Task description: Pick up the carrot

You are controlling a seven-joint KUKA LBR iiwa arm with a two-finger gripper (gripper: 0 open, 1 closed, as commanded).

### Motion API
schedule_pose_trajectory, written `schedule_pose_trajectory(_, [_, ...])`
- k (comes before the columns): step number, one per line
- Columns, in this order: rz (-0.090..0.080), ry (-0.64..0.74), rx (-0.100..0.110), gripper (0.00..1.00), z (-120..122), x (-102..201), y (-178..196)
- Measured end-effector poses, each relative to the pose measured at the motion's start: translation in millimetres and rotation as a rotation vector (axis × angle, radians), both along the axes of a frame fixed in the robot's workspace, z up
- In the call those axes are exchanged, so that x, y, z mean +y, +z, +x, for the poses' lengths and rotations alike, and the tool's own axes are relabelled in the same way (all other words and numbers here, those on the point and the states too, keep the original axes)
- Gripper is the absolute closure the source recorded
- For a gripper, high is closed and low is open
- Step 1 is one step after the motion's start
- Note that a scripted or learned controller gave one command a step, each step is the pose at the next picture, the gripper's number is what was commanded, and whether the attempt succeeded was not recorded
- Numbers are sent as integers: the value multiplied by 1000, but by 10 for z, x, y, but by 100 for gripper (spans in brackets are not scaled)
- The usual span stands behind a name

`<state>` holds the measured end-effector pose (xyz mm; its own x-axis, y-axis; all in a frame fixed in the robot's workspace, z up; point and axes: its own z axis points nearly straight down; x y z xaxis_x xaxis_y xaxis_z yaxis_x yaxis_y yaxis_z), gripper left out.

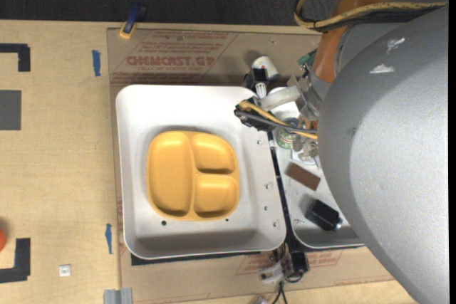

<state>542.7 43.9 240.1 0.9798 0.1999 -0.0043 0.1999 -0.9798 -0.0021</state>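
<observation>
Figure: one grey arm (388,153) reaching in from your right over the right bin (324,241), with its gripper (288,126) and cable bundle low over that bin's far left corner, close to the wall shared with the left bin (130,153). You cannot tell whether the gripper is wide, narrow or holding anything. The carrot's place cannot be read either; judge it to lie in the right bin under the arm's bulk.

Risks from here:
- A blind close may catch the brown block (303,176) or the black object (323,214) in place of the carrot, since both lie near the gripper
- So near the bin wall, the gripper may strike the rim or pin the carrot against it, so that the carrot slips free on the lift
- The loose cables may snag on the rim

Count: two white bins; one yellow tray (192,174) of three compartments, in the left bin; one brown block; one black object; one arm, one gripper
</observation>
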Motion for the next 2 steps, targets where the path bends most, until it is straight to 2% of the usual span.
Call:
schedule_pose_trajectory(1, [1,54,0,100,-305,253,67])
schedule_pose_trajectory(2, [1,56,1,100,-301,258,166])
